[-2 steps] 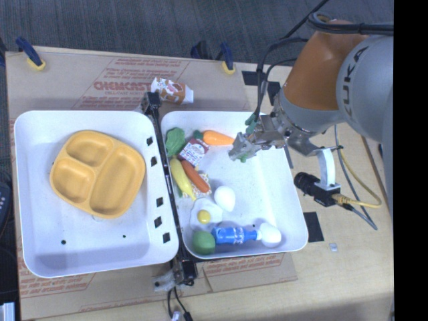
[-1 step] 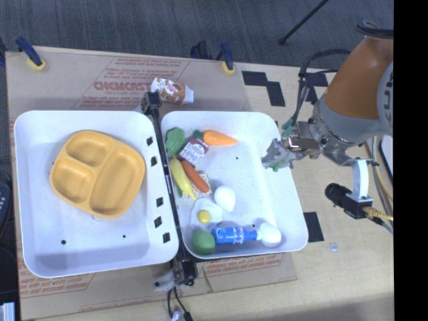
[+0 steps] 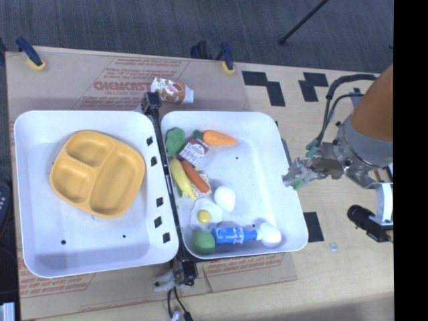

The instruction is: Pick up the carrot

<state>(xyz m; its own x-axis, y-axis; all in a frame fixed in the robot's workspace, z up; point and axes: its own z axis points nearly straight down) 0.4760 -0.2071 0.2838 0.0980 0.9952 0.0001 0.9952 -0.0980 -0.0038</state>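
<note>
The arm's orange band rises closest to the lens at the right edge, above a grey wrist, with the gripper hanging over the counter just outside the right bin's right wall. Whether its fingers are spread or pressed together I cannot tell; nothing shows between them.

2 white bins sit side by side. The left bin holds a yellow divided plate with 3 compartments. The right bin holds the food items. The carrot lies near that bin's far edge, orange, pointing right, with its green top toward the left, well apart from the gripper. Just left of it is a red-and-white packet, and beyond that a green leafy vegetable against the left wall. Below them, a second, smaller orange piece lies beside a yellow banana. A white egg rests near the middle, with a fried egg just below-left of it. Along the near wall are a green lime-like ball, a blue bottle lying on its side, and a white round piece touching the bottle's right end.

On the counter behind the bins lies a small brown-and-white carton.
</note>
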